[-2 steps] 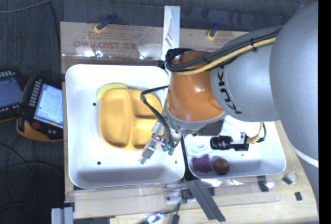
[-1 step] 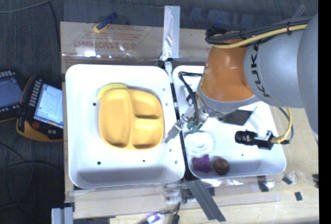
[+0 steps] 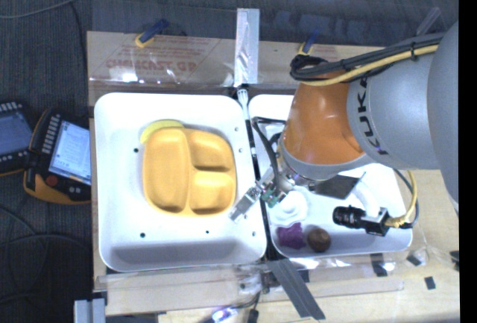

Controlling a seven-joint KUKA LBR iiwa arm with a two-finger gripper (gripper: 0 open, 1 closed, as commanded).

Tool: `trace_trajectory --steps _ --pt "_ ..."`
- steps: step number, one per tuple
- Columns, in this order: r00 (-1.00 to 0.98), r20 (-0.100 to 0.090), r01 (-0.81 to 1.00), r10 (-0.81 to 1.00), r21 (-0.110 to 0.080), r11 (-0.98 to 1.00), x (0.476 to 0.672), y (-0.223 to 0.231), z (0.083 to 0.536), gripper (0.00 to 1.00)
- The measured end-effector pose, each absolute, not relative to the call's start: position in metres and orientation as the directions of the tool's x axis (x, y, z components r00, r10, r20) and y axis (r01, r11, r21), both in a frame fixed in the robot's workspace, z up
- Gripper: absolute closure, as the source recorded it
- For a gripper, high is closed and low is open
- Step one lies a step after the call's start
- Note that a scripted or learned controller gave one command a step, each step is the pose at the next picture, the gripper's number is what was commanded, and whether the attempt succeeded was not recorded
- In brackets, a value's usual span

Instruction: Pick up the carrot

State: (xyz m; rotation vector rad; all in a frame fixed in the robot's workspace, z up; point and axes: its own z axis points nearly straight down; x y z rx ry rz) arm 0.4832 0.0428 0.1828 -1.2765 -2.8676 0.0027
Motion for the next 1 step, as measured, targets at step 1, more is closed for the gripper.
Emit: trace_trajectory --steps 1 --pt "-0.854 0.000 0.520 0.520 -0.002 0.854 0.4841 -0.0192 0.1835 0.00"
